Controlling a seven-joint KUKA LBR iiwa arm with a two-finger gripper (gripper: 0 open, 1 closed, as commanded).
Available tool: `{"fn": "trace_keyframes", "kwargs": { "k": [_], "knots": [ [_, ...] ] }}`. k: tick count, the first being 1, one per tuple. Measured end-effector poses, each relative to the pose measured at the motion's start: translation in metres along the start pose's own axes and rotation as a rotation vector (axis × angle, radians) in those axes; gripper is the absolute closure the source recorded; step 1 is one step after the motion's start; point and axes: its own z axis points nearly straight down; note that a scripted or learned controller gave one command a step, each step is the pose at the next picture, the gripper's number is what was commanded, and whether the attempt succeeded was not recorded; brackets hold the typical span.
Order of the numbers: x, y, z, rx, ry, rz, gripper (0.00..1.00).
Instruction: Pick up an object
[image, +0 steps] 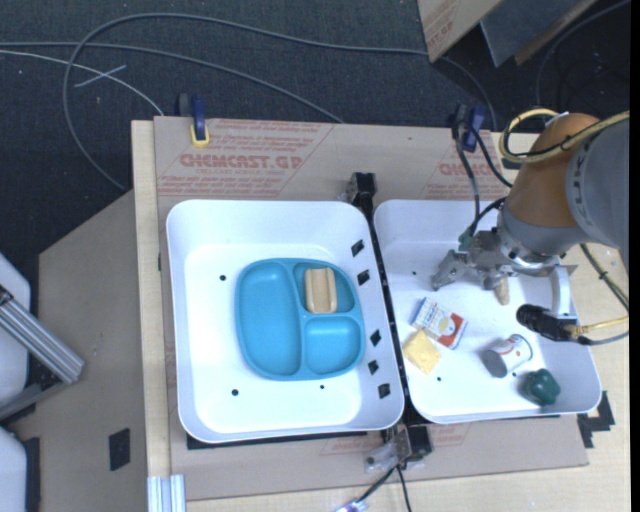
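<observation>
At far left, the left bin (200, 300) holds a blue divided tray (290, 330) with a tan block (320, 290) in its upper right compartment. Across the divider, the right bin (420, 225) carries a small printed packet (440, 323), a yellow piece (422, 352), a grey-white cup (503, 355) and a green object (541, 386). The claw (478, 262) hangs above bare bin floor, prongs spread apart, gripping nothing. Risk: closing on air, since the objects lie nearer the front wall. Open room remains mid-bin; the green object crowds the corner.
</observation>
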Motion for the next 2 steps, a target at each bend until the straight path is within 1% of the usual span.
{"fn": "trace_keyframes", "kwargs": {
  "k": [1, 2],
  "knots": [
    [0.0, 0.002, -0.014, -0.006, -0.001, 0.0, 1.0],
    [-0.006, 0.0, -0.077, -0.012, -0.004, 0.001, 1.0]
  ]
}}
